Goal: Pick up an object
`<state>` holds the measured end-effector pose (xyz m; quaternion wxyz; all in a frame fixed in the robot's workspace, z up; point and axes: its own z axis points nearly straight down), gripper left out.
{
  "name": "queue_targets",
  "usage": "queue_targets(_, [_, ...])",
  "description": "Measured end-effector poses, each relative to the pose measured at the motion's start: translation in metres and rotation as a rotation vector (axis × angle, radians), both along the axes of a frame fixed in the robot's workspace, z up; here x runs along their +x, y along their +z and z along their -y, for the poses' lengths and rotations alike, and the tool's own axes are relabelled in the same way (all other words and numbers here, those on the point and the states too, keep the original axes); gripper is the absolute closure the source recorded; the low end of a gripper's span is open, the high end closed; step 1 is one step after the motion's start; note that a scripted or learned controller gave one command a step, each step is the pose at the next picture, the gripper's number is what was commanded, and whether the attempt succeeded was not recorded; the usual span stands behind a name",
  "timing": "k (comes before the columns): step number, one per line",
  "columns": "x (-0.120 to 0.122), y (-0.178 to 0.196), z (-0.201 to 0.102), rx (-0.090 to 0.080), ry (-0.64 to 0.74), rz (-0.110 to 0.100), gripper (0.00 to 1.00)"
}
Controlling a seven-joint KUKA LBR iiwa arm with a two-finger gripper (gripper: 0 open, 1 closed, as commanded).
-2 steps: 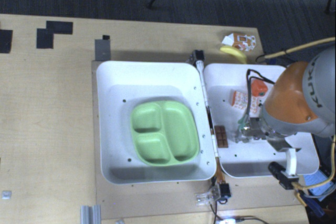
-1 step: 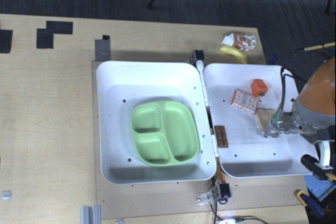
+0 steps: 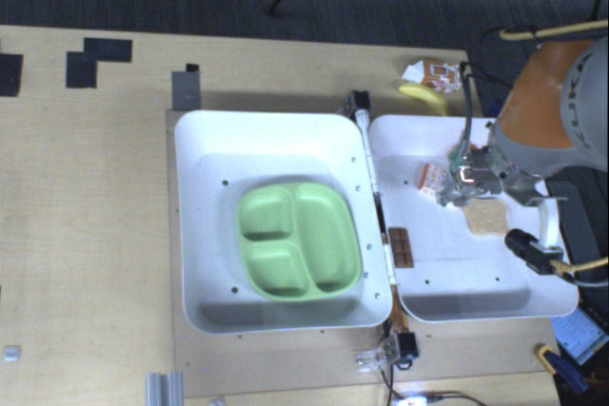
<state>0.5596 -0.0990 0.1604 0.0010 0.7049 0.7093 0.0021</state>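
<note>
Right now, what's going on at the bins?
The arm reaches into the right bin, its pincer low over a small red-and-white packet, with a tan slab and a brown bar nearby. The left bin holds a green divided tray. No grasp is visible.

**No legible text**

No readable words, brands or numbers anywhere; printed red-and-white packet (image 3: 433, 176) in the right bin (image 3: 476, 299) and similar wrapper (image 3: 433, 73) on the bench (image 3: 86, 233) too small and blurred to make out
</note>
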Motion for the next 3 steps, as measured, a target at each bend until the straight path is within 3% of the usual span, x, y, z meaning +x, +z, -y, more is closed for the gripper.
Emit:
queue_targets(1, [-0.001,-0.001,0.001,-0.001,-0.001,-0.002,0.0])
queue_targets(2, [0.037,-0.073,0.017,-0.004,-0.001,0.003,0.0])
queue_targets(3, [0.039,-0.063,0.015,-0.003,0.005,0.005,1.0])
